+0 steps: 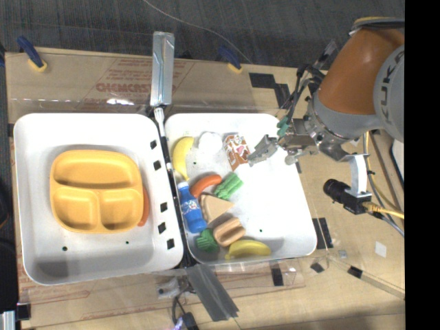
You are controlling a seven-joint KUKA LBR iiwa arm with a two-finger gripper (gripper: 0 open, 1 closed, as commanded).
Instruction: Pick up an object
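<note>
The gripper (260, 150) hangs over the upper right part of the right bin (297, 218), tilted with its fingers aimed left and down toward the toys. Nothing shows between the fingers; at this size it cannot be told how far apart they stand. Its tip sits just beside a small red-and-white printed packet (236, 149), which looks like the nearest candidate for a pick, though any object would satisfy the task.

The slanted pose probably follows from the arm (357, 81) reaching in from the right, over the bin's rim rather than straight down.

The pickable things crowd the left half of that bin. A yellow banana (181, 155) lies against the divider wall, with a white rounded piece (208, 143) next to it. Below come an orange-red piece (204, 183), a green ridged piece (230, 185), a blue bottle (192, 212) lying along the left wall, a tan wedge (216, 205), a brown bun-like toy (228, 231), a small green piece (205, 240) and a yellow piece (248, 249) by the front wall. Many touch or overlap, so a clean grasp is likely hard there; the packet stands more apart.

The left bin (82, 126) holds a yellow divided tray (96, 190), well apart from the gripper.

As for writing, the packet's print is too small to read. Reddish lettering on the cardboard (124, 81) behind the bins is faint and not legible with confidence.
</note>
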